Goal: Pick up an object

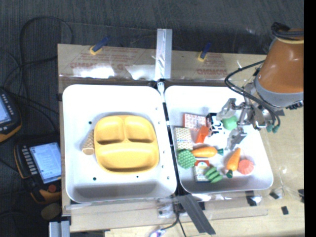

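Gripper point(235, 124) hangs open and empty over right bin point(266, 179); best drop straight onto the carrot point(233, 160), fingers straddling it.

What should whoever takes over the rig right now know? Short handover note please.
Gripper: hovers over the right white bin, above the toy pile; whether it is open or shut cannot be told, and nothing shows as held.
Things: right bin holds an orange plastic carrot, a green knobbly ball, a small orange carrot with green top, a red round toy and patterned cards. Left white bin holds a yellow divided plastic tray.
Done: no pick visible.
Left: grasp and lift one object.
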Robot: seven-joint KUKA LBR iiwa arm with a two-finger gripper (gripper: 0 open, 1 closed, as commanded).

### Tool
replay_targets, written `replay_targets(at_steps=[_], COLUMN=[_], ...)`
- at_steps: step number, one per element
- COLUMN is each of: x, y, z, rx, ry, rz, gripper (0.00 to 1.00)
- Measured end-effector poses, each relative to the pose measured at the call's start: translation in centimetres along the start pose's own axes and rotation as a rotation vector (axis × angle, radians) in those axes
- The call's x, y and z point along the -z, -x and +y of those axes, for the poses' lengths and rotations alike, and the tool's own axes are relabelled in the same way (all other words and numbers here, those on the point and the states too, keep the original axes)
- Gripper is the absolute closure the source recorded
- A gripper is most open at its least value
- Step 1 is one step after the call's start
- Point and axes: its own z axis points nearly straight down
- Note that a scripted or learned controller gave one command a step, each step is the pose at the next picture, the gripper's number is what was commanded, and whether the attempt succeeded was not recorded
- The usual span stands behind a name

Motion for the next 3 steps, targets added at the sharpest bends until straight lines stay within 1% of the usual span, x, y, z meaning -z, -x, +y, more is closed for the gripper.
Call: replay_targets(at_steps=[1, 2, 3], x=[-13.5, -14.0, -13.0], y=[1.2, -2.3, -2.2], z=[1.9, 3.8, 3.8], rx=[0.011, -0.005, -0.005], ry=[-0.001, -0.004, -0.007], rz=[-0.001, -0.018, -0.018], gripper=[0.00, 0.00, 1.00])
